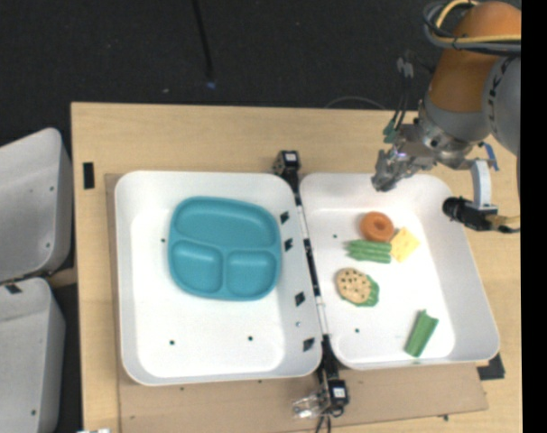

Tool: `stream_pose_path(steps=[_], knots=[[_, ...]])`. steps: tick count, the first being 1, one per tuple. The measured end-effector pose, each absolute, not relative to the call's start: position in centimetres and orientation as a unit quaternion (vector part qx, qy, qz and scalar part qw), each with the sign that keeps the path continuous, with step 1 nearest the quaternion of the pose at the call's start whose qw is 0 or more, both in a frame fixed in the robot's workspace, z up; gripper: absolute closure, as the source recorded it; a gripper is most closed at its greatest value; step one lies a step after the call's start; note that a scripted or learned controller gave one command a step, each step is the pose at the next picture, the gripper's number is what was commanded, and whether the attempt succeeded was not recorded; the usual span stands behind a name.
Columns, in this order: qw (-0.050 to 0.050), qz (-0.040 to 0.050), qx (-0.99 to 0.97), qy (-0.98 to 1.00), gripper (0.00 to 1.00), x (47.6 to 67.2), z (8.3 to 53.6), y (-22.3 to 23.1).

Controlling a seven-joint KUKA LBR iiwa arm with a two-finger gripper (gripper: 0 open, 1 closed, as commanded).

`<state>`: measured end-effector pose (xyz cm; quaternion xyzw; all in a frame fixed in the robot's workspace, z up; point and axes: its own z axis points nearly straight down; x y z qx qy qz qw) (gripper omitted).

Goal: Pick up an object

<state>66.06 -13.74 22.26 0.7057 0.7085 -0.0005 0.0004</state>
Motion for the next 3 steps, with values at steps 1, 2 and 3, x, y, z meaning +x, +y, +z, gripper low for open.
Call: stream_pose_path(steps=[1, 2, 3], knots=[[0.0, 0.0004, 0.705, 0.709, 1.0, 64.1, 23.6, -9.2], [0.0, 0.0007, 0.706, 0.708, 1.0, 62.0, 24.7, -4.4], [-0.001, 0.0007, 0.705, 0.71, 1.0, 59.9, 25.4, 0.9]])
